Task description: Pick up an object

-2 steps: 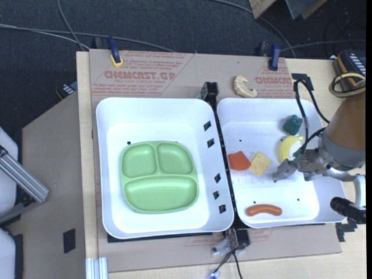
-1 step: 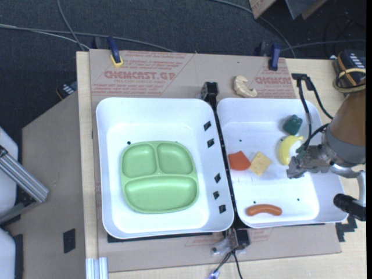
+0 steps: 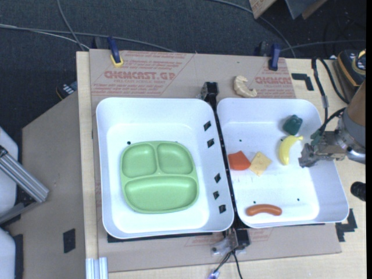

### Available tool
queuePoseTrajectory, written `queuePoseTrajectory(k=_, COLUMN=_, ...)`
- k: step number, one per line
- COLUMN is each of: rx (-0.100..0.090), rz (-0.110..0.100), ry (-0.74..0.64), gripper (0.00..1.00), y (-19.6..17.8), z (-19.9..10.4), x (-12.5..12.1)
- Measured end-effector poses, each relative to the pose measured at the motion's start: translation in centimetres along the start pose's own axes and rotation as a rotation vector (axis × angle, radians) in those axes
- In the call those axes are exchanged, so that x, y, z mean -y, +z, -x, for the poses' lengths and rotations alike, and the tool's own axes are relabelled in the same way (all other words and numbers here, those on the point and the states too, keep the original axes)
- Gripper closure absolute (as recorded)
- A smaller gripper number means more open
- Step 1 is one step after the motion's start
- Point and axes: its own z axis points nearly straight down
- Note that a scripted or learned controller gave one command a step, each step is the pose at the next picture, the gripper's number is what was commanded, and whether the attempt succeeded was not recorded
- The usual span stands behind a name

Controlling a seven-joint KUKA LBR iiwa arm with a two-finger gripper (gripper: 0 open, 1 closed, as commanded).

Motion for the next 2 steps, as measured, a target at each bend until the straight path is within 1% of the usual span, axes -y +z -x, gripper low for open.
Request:
queuePoseTrajectory(k=1, rx=0.0, rz=0.0, ry=0.0, gripper=1.0, y=-5.4, z=0.0, x=-0.2)
queuePoseTrajectory(k=2, rx=-0.003, rz=-0.005, ry=-0.006, gripper=1.0, y=-4.8, z=-6.0, x=-2.4)
